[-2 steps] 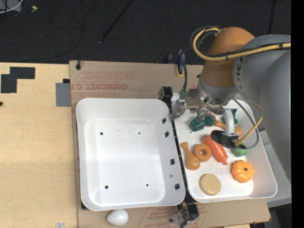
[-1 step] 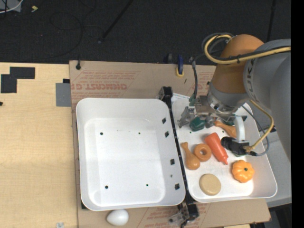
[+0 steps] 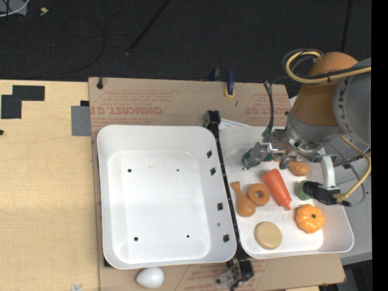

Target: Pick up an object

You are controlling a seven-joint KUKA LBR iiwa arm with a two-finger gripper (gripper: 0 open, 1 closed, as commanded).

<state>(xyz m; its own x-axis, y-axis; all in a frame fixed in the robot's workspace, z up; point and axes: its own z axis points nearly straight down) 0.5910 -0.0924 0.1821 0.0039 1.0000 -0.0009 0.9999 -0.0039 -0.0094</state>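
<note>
My end effector (image 3: 262, 153) hangs over the right bin's (image 3: 339, 242) far-left part; I cannot tell how it is set. Just near of it lie a carrot (image 3: 277, 187), a doughnut (image 3: 259, 194) and a small pumpkin (image 3: 310, 218).

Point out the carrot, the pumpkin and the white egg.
carrot (image 3: 277, 187), camera view, middle of its orange body.
pumpkin (image 3: 310, 218), camera view, centre of its orange top.
white egg (image 3: 150, 277), camera view, middle of its shell, below the left bin.
</note>
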